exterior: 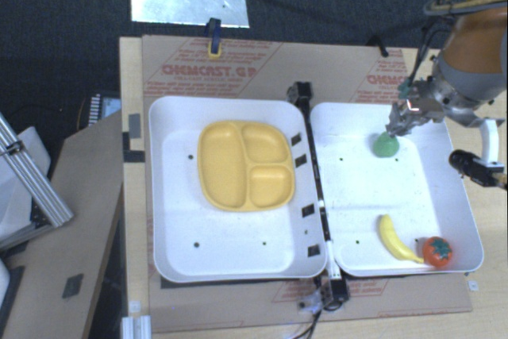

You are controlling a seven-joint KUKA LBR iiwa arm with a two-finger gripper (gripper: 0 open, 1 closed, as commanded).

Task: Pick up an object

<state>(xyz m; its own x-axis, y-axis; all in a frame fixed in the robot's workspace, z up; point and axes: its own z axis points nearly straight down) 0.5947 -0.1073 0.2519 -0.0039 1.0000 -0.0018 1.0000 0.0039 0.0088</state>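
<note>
Banana (395, 240) and tomato (436, 251) lay nearest; gripper (397, 128) (grip impossible to tell) hung above a green object (386, 145).

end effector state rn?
End effector: right above the green object in the right bin; open or closed cannot be told.

Arm (476, 52) is showing a broad orange band above a grey wrist housing. Thin dark cables are running just above the gripper (399, 125), which is appearing small, dark and metallic, with a faint reddish spot.
</note>
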